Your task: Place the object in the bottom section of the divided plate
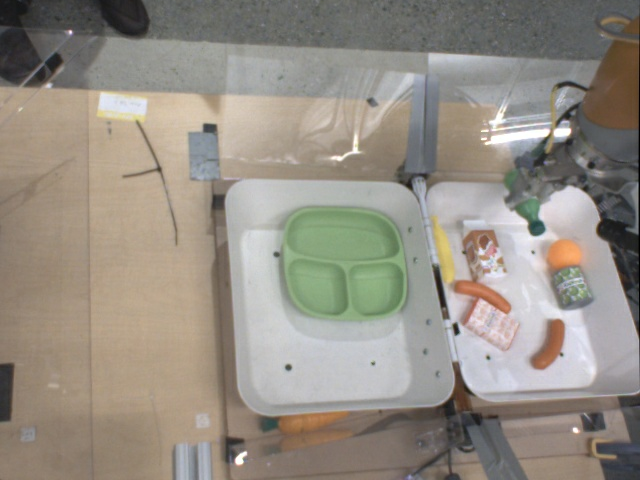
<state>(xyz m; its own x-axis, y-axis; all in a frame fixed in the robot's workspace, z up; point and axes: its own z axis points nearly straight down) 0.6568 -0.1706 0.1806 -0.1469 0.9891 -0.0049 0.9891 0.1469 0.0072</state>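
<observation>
Gripper [530, 208] sits over the far edge of the right white plastic bin [580, 378], at the end of the grey arm [610, 118] with its orange band entering from the right. Its teal-tipped fingers [536, 225] point down toward the bin floor; whether they are spread or closed cannot be told, and nothing is seen between them.

Right bin contents: yellow corn-shaped toy [442, 249] along the left wall; red and white snack packet [484, 253] just beside it; orange-red sausage [483, 295] below that packet; second red and white packet [492, 324] touching or nearly touching that sausage; another orange-red sausage [548, 344] near the front right; small orange ball [566, 253] resting against the top of a green patterned can [572, 287].

Left white plastic bin [330, 388] holds the light green divided plate [345, 263], lying flat in the far half of the bin. Plate has one wide section at the far side and two smaller sections at the near side. All three sections look bare.

Wooden tabletop [100, 298] carries both bins; a yellow label [122, 106] and a thin dark cable [160, 183] lie at far left.
</observation>
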